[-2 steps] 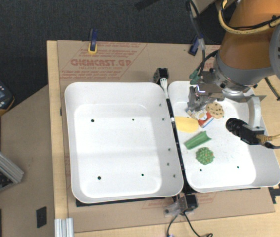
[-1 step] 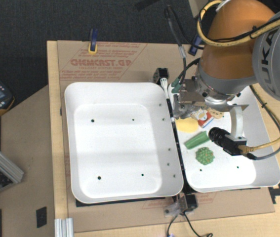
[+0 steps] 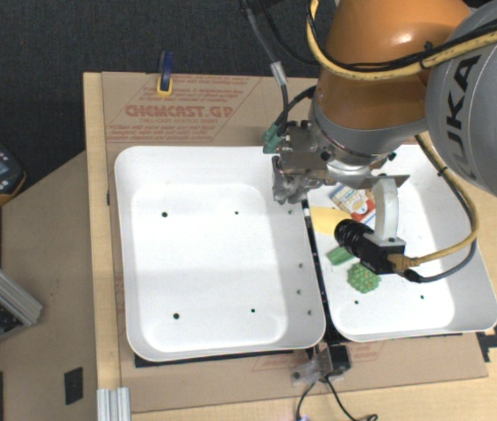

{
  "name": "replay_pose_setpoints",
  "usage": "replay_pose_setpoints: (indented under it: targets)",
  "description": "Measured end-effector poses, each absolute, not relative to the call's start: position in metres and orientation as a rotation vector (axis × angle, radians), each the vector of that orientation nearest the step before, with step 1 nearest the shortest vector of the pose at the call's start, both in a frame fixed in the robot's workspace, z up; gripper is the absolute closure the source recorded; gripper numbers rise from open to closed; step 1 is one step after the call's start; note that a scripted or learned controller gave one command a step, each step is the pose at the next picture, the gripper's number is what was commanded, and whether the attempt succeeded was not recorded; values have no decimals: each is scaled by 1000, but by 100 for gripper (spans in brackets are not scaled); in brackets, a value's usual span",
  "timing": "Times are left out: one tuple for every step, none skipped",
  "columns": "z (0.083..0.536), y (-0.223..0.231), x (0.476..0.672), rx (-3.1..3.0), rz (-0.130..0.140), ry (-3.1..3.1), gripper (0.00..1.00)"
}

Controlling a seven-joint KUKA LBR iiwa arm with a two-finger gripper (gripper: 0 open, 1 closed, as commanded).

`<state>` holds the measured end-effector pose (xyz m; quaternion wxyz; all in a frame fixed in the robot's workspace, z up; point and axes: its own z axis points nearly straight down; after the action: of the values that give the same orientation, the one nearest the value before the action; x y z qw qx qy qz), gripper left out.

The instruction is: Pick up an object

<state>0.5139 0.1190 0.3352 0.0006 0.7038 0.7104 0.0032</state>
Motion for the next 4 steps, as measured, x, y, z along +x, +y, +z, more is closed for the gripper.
replay_pose_setpoints:
  targets:
    - [274,108,478,2227,-13,2224,100]
    - [337,161,480,2213,12,2227,100]
    - [393,-28,480,2233,4,2194,100]
    - [305,-8,560,2222,-6,2225,100]
